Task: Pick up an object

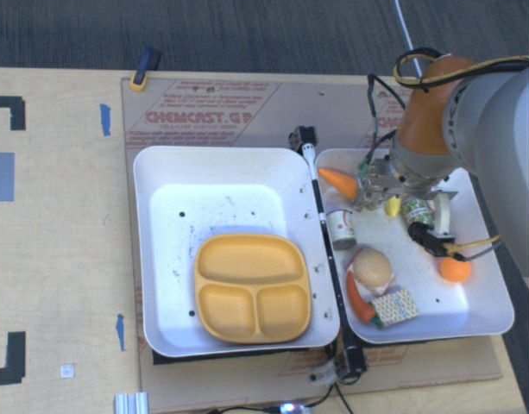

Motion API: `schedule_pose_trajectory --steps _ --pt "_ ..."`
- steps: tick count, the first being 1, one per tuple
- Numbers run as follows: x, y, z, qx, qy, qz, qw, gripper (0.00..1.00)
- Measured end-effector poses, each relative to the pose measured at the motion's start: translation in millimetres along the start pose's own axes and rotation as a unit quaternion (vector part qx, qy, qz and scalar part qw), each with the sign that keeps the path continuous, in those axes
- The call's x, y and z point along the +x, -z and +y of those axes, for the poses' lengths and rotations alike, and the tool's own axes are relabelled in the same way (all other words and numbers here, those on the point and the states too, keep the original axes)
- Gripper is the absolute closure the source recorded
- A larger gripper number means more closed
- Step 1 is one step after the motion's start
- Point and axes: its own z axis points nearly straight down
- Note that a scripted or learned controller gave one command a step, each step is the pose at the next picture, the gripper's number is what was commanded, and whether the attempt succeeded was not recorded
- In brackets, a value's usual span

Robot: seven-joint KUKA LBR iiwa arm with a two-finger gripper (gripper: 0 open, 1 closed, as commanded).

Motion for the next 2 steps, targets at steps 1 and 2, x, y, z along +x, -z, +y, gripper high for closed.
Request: schedule_pose_trajectory --steps 1,2 --pt "0.7 -1.1 -0.7 0.001 0.0 0.001 1.0 0.0" --pt "0.7 10.4 0.7 -0.001 0.001 0.0 1.0 1.0"
